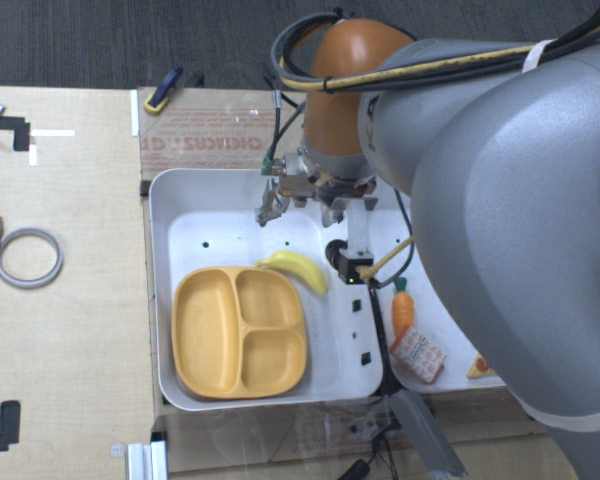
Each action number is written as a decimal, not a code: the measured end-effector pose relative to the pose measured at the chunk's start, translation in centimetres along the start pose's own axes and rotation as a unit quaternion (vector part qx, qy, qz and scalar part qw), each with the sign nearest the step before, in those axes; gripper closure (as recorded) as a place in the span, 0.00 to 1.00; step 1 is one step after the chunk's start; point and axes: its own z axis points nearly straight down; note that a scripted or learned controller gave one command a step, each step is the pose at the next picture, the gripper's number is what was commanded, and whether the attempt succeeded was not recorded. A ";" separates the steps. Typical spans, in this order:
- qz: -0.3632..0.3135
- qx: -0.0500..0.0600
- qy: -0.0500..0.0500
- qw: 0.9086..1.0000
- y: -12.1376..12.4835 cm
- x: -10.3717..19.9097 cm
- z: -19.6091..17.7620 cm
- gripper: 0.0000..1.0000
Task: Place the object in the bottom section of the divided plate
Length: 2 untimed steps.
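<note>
A yellow divided plate point(240, 330) lies in the left white bin point(170, 230), with one large section on its left and two smaller ones on its right. A yellow banana point(298, 268) rests on the bin floor, touching the plate's upper right rim. My gripper point(301, 213) hangs just above and behind the banana, under the orange wrist band. It is open, its two fingers point(270, 210) spread apart with bare bin floor between them. Nothing is held.
The right bin holds a carrot point(403, 311), a red and white packet point(418, 355) and a small orange piece point(478, 368). My arm covers most of that bin. A tape roll point(28, 257) lies on the bench at left. A blue clip point(165, 88) sits behind the bins.
</note>
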 end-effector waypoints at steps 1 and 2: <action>-0.001 0.001 -0.002 1.000 0.0 -0.1 -0.8 1.00; -0.002 0.002 -0.003 1.000 0.0 -0.1 -1.7 1.00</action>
